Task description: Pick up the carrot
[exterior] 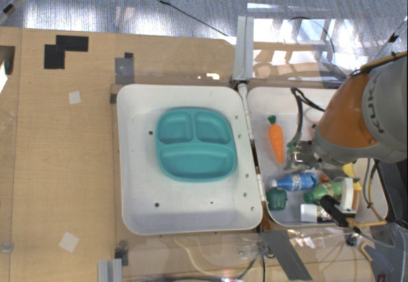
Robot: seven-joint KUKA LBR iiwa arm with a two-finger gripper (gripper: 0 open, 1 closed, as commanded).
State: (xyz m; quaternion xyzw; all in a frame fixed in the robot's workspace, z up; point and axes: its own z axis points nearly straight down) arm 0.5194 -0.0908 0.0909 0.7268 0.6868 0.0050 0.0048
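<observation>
Your carrot (275, 140) lies in the right bin (258, 105), near that bin's left wall, with its green top pointing away and its orange body running lengthwise toward the clutter below it: a small blue-labelled bottle (296, 182), a dark green block (276, 198) and a green-and-yellow toy (328, 191). The left bin (137, 147) carries a teal divided plate (194, 145) and plays no part here. To do this step well, line the tool up over the carrot's thick middle, turn it so it closes across the narrow width rather than along the length, and come straight down, staying clear of the bin wall and the bottle. The gripper (297, 158) sits just beside the carrot's lower right, not over it. You cannot tell how it is set, and nothing is seen held in it.
</observation>
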